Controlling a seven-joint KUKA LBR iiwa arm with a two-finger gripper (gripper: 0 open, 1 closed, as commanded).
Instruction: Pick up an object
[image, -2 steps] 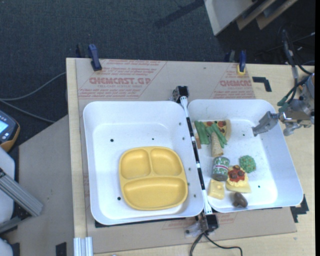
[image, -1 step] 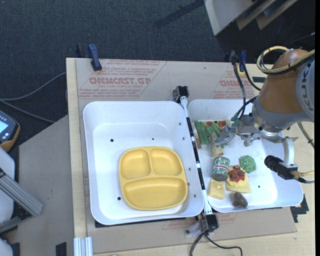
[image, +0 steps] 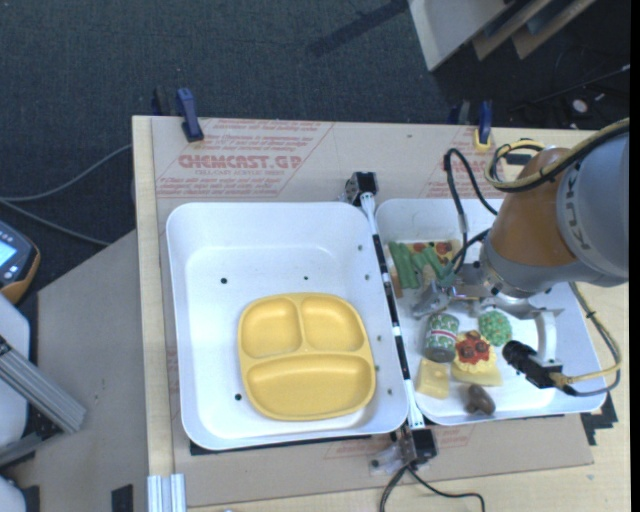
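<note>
The arm (image: 560, 225) covers the right bin's (image: 415, 215) far right corner and runs off the right edge; its end effector (image: 455, 290) (fingers indistinct) blurs among small toys.

2 white bins (image: 200, 300), 1 yellow tray (image: 303, 355), approx 6 food toys (image: 474, 358).

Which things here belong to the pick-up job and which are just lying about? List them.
Job:
claw
green toy
can-shaped toy
red and yellow toy
yellow block
brown piece

Lying about:
yellow divided plate
blue clamps
</note>
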